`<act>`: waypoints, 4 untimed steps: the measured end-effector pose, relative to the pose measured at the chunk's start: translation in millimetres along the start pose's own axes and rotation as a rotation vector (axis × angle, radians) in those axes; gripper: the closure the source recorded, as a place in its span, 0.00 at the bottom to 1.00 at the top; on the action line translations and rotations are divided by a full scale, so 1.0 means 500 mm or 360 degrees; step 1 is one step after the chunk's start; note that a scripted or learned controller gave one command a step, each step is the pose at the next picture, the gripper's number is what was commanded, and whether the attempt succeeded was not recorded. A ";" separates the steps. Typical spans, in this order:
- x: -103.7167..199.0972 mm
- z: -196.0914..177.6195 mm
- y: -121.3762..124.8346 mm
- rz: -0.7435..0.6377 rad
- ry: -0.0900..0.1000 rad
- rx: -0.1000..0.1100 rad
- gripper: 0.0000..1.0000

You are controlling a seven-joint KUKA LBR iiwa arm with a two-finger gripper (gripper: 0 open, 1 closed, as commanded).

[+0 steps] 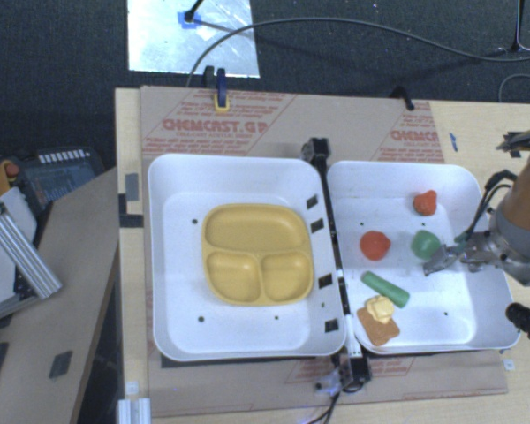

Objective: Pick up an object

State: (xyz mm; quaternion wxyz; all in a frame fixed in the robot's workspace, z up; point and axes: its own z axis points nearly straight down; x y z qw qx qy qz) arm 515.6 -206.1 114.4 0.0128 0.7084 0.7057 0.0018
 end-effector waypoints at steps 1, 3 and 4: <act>0.013 -0.004 -0.005 -0.0008 0.0020 0.0023 1.00; 0.029 -0.219 0.008 -0.0015 0.0021 0.0020 1.00; 0.029 -0.211 0.010 -0.0015 0.0022 0.0027 1.00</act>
